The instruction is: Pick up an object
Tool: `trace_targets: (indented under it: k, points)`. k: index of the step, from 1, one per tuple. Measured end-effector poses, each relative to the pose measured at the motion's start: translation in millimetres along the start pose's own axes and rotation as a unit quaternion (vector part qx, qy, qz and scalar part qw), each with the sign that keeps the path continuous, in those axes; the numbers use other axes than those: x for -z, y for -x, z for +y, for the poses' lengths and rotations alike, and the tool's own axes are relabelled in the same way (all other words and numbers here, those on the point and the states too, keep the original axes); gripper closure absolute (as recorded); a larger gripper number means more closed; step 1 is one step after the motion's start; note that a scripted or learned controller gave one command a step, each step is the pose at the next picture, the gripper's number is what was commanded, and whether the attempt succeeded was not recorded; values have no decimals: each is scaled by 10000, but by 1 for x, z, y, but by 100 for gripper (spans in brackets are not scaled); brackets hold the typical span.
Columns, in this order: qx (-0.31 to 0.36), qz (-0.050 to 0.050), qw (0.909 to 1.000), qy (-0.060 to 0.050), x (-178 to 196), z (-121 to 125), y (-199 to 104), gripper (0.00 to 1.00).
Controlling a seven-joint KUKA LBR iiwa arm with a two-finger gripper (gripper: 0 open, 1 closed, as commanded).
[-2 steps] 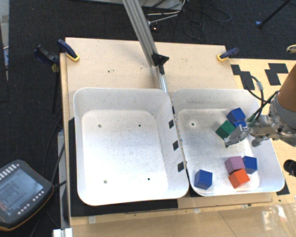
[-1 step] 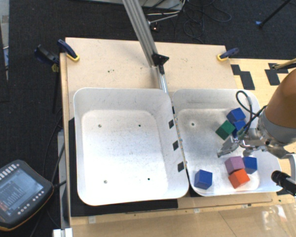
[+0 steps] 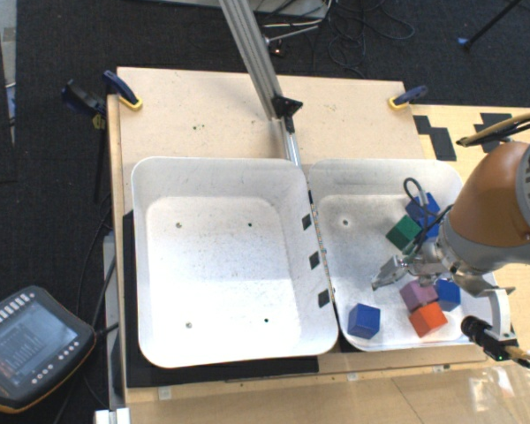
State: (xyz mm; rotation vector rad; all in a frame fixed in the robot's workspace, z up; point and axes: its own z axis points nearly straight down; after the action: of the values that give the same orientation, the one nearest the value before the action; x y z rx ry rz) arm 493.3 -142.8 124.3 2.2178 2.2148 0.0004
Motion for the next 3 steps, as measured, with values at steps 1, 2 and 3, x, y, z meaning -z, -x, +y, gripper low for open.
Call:
trace_targets:
  k: [1, 2, 3]
  points:
    - [7, 5, 10000, 25, 13, 2, 0, 100]
    - [19, 14, 10000, 3, 65, 13, 4, 100]
    - [21, 15, 10000, 1, 96, 15, 4, 100]
